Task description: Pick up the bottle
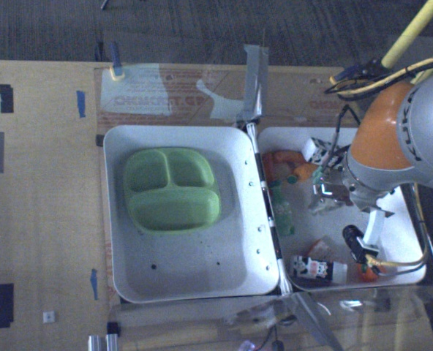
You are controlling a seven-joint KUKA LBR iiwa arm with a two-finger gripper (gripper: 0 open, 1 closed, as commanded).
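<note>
the grey arm with its orange band point(381, 134) reaches in from the right and hangs over the right shallow white bin point(414, 221). its metal gripper point(326, 194) sits low in the middle of that bin; from here i cannot tell how the fingers stand, and nothing shows between them. the small white bottle with a black-and-white label point(317, 269) lies on its side near the bin's front wall, apart from the gripper. an orange item point(281, 164) and a green item point(281, 205) lie along the bin's left wall. the left white bin point(194, 273) holds a green divided plastic tray point(172, 189). both bins rest on the tan worktop point(41, 210).
</note>
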